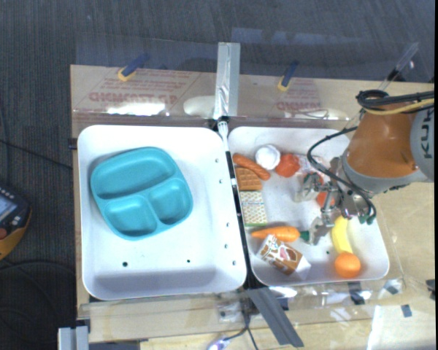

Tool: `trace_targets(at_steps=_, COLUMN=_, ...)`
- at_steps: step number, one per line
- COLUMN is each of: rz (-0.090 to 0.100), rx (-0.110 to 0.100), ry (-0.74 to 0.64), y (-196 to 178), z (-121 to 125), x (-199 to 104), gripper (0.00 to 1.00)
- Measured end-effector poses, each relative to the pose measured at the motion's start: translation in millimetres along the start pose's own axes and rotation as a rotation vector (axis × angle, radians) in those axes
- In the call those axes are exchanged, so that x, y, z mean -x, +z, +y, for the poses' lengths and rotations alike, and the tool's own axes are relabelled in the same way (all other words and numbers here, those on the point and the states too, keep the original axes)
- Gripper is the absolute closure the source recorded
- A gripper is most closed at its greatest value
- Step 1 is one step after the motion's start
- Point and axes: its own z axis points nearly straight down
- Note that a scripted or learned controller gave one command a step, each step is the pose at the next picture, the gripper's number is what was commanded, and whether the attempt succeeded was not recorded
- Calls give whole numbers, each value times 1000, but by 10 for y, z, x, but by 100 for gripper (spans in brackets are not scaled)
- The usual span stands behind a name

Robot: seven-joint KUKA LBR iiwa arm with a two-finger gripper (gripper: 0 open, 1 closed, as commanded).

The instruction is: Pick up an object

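Orange-banded arm — its end effector point(323, 217) low beside the banana point(342, 235); grip state cannot be told.

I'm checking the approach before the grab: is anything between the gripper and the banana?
Nothing visible stands between them. The gripper sits low in the right bin, and the banana lies just to its right; the carrot is on its other side.

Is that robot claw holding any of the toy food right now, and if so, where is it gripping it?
It cannot be told. The gripper is down in the right bin beside the banana, but nothing shows clearly between its fingers.
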Motion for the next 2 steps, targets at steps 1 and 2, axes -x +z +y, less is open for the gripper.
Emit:
trace_targets(at_steps=1, rz=1, rx=4, ry=30, y=5, z=158, x=337, gripper=0)
trace_targets(at_steps=2, rz=0, rx=3, ry=-22, y=15, z=564, x=923, gripper=0)
